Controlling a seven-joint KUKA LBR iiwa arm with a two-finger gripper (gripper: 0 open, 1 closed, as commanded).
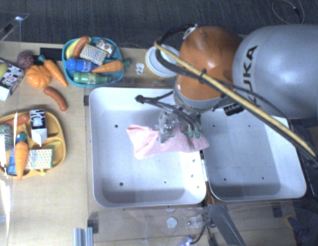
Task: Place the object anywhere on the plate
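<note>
The task looked barely begun. The pink cloth lay crumpled in the left bin, its right end draped over that bin's right rim, and no plate could be made out in either bin. The tool hung directly over the cloth's right half, low enough to seem in contact, though the slanted view left unclear whether its tips were spread or pinching fabric. Lifting and carrying remained to be done.

The right bin, adjoining the left bin, held only the cloth's overhanging edge. Left of the left bin, on the desk, a yellow tray carried toy food and small cartons; above that bin's upper-left corner, a blue bowl held more toy vegetables.
</note>
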